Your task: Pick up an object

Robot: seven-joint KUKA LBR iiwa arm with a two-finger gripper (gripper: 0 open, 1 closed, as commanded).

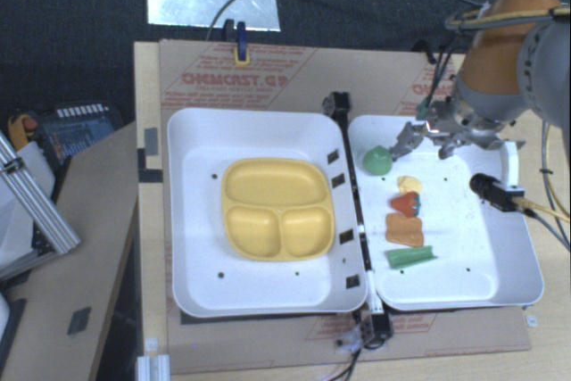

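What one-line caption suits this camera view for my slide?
Gripper hovers over the right bin near a green ball; yellow tray sits in the left bin.

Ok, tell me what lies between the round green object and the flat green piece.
Camera view: between round green object and flat green piece lie yellow, red and orange pieces.

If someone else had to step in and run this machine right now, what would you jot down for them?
Pincer: hovering over the far end of the right bin, fingers spread, nothing between them.
Things: green ball just beside the pincer; yellow piece, red piece, orange piece and green stick in a row nearer the camera. Yellow tray in the left bin.
Done: nothing lifted.
Left: grasp one object and raise it.
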